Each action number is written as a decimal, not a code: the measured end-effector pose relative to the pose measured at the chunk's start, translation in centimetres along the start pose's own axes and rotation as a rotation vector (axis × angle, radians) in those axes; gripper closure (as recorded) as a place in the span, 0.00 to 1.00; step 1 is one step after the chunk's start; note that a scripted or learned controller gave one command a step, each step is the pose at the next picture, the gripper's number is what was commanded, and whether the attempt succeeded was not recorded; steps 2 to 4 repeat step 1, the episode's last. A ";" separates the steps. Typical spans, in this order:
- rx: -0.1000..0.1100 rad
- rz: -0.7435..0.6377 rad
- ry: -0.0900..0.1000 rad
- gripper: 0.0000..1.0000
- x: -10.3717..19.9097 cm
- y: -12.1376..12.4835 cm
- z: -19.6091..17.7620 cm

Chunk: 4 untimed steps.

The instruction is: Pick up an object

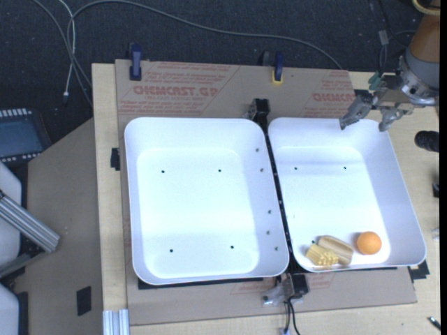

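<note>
My hand (366, 118) hovers at the far right corner of the right bin (391, 180), fingers spread apart, nothing between them. Objects lie well away along that bin's near edge: orange ball (369, 243), tan roll (336, 246) just beside it, yellow corn piece (322, 257) touching the roll (overlap unclear). Left bin (133, 187) alongside on the desk (112, 103).

The grey arm (422, 61) reaches in from the right, its gripper (368, 116) hanging with fingers spread apart, holding nothing
</note>
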<state>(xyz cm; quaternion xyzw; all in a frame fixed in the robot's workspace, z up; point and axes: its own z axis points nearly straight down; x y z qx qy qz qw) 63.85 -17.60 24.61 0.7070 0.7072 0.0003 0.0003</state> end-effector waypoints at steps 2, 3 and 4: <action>-0.002 0.000 0.000 1.00 0.0 0.0 -1.1; -0.002 0.000 0.000 1.00 0.0 0.0 -1.1; -0.002 0.000 0.000 1.00 0.0 0.0 -1.1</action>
